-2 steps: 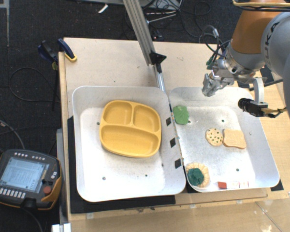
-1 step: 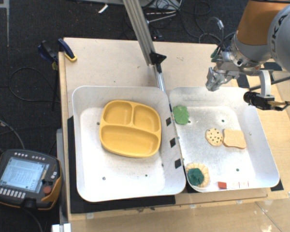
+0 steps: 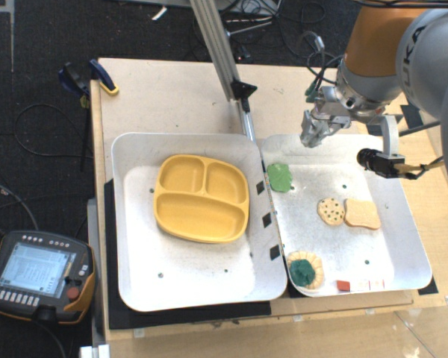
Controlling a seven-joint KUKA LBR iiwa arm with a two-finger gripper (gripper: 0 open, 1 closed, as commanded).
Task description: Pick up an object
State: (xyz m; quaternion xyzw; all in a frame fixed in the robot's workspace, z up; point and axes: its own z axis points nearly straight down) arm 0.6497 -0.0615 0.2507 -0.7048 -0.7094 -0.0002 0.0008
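**Gripper above the right bin's far edge**

Gripper hangs over the right bin near its far rim; its opening cannot be told, and nothing shows in it. "KU" reads on the arm. Far to its left lies a yellow tray. Just below-left sits a green piece; below, cookie touches toast, open floor around.
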